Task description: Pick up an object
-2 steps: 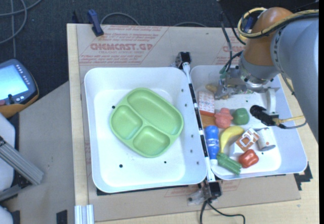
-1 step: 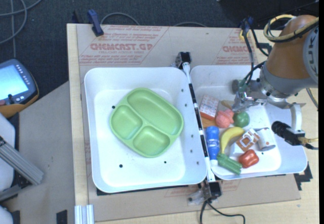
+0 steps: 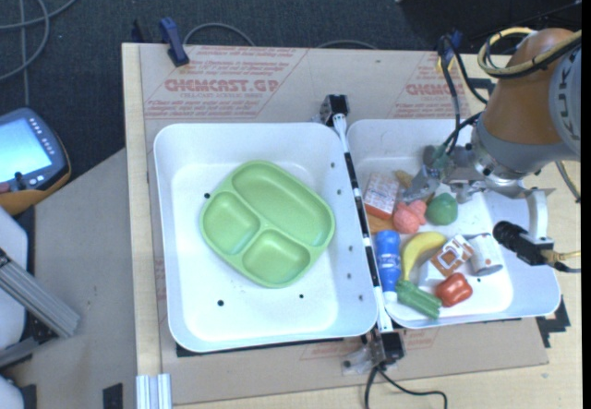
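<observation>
A bench [image 3: 231, 75] carries two white bins. The left bin [image 3: 175, 213], mid-frame, holds a green divided plate [image 3: 268, 222]. The right bin [image 3: 526, 292] holds small toys: a yellow banana [image 3: 420, 250], a blue bottle [image 3: 388, 259], a green ball [image 3: 442, 210]. The grey arm [image 3: 531, 112] enters at upper right; its pincer [image 3: 434, 178] hangs over the toys, grip state unclear.

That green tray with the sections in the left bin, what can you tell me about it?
The green tray is a light green, rounded-square plate that looks like smooth plastic. It has three compartments: one long one along its upper side and two smaller ones below. It lies flat, turned at a slant, near the middle of the left white bin. It rests on the bin floor, apart from the walls, and nothing lies in it.
</observation>
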Available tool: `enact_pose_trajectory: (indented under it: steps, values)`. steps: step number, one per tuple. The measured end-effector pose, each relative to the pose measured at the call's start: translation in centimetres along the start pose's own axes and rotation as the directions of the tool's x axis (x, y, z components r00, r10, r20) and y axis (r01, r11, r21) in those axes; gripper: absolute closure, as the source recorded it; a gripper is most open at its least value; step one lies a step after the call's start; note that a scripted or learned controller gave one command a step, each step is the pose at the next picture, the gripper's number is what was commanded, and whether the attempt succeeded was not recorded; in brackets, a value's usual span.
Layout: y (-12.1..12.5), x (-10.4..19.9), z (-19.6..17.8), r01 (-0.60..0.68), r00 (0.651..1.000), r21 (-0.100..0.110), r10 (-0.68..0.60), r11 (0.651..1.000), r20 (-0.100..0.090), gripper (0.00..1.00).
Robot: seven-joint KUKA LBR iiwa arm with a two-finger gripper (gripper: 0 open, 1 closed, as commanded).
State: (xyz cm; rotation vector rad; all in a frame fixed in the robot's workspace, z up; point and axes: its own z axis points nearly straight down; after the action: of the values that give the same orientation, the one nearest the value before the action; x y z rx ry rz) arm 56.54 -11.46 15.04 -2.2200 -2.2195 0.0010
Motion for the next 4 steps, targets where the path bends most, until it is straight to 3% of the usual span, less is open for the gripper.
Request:
enact_pose_trajectory:
  steps: [1, 2, 3, 4]
  values:
    - [3.2, -2.5, 6.9, -0.001, 1.0, -0.004, 0.001, 1.0, 0.003, 0.0]
    - [3.1, -2.4, 5.5, -0.001, 1.0, -0.005, 0.001, 1.0, 0.003, 1.0]
    - [3.1, -2.4, 5.6, -0.001, 1.0, -0.004, 0.001, 1.0, 0.002, 0.0]
    - [-2.7, -2.3, 6.6, -0.002, 1.0, 0.002, 0.002, 1.0, 0.0, 0.0]
